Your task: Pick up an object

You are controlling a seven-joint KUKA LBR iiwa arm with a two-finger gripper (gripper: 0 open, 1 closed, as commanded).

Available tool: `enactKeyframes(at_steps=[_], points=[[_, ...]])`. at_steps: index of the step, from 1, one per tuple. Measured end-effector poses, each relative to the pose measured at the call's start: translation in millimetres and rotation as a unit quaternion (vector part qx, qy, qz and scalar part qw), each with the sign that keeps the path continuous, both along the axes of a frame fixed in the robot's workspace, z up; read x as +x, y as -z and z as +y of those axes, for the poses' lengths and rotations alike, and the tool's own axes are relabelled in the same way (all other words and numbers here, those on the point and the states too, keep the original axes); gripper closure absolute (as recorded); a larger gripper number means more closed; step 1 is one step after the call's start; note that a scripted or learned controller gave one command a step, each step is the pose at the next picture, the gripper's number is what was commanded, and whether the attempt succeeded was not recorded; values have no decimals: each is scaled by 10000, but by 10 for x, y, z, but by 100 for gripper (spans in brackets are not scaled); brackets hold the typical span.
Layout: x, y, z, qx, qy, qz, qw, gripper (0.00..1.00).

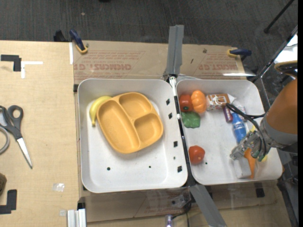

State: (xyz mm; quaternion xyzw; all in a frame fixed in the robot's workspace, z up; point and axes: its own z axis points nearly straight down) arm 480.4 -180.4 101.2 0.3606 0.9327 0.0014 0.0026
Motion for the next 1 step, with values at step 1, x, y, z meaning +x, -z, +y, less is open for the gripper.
enactKeyframes(at_steps=[1], points=[[692, -1282, 810, -7, 466, 22, 9989, 100]])
